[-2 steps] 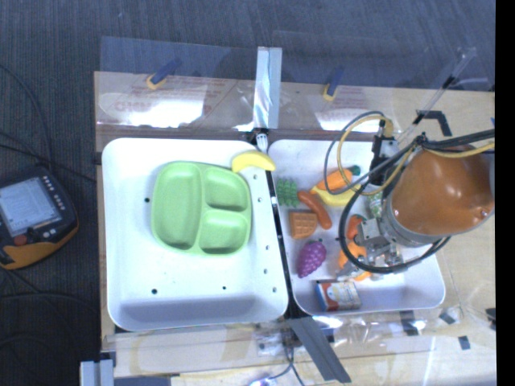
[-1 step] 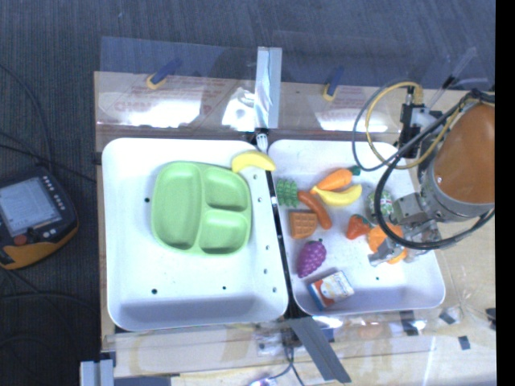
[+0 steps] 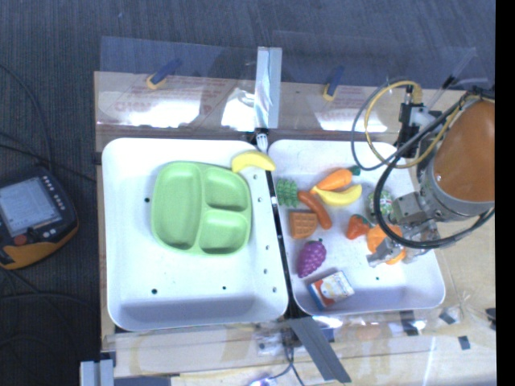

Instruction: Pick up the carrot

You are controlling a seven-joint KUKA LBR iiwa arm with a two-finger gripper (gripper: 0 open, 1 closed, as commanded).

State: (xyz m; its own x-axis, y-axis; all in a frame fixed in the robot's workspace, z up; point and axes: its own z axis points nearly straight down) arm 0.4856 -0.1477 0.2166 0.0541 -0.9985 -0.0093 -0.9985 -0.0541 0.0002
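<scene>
Gripper (image 3: 386,252) low in right bin (image 3: 418,292), fingertips seemingly hidden among orange toys

You see two white bins (image 3: 121,296). The left bin holds a light green divided tray (image 3: 201,207); a yellow banana (image 3: 253,162) sits at its 1 o'clock. In the right bin: an orange carrot (image 3: 335,178), a purple grape bunch (image 3: 312,256), a green leafy piece (image 3: 286,191). The arm (image 3: 471,155) is grey and orange.
</scene>
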